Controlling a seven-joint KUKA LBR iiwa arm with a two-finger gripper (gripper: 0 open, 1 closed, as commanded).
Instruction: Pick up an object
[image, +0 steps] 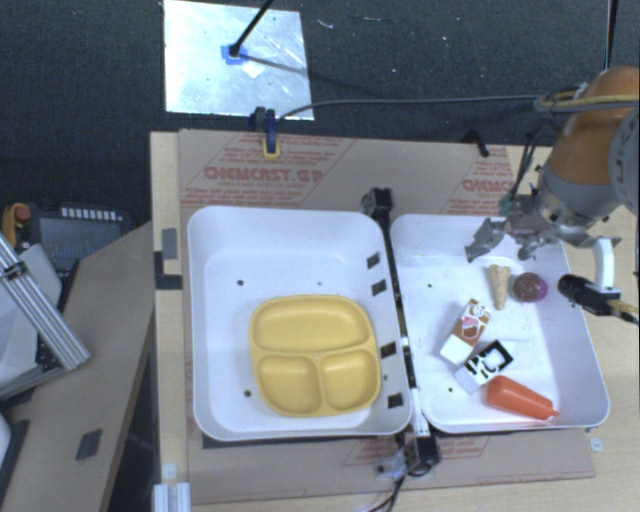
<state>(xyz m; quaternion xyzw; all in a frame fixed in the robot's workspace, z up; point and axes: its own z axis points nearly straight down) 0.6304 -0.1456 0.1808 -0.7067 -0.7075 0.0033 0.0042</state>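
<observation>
Fingers (487, 243) on the gripper (510, 238) look spread apart with nothing between them, hanging over the upper part of the right bin (440, 250), at the right of the frame.

Going from the left: the left bin (220, 240) has a yellow divided plate (314, 354) sitting in its lower middle, three compartments, nothing in them as far as I can see. A black divider strip (390, 300) runs between the two bins.

Then the right bin, where all the pickable stuff is. Lower middle of it there's a small brown and white carton (468, 330), tilted, and just below that a black and white block (486, 360) touching or nearly touching it. Right under those, toward the bottom edge, an orange carrot (518, 398) lies at a slant. Up higher, just below the gripper, there's a cream cone (498, 282) pointing down, and right beside it to the right a small purple round thing (529, 288). The cone is the closest one to the gripper, but they're apart.

Far right, the arm (595, 150) comes in with its orange band near the top right corner. A black handle-looking part (590, 293) sticks out over the bin's right rim.
</observation>
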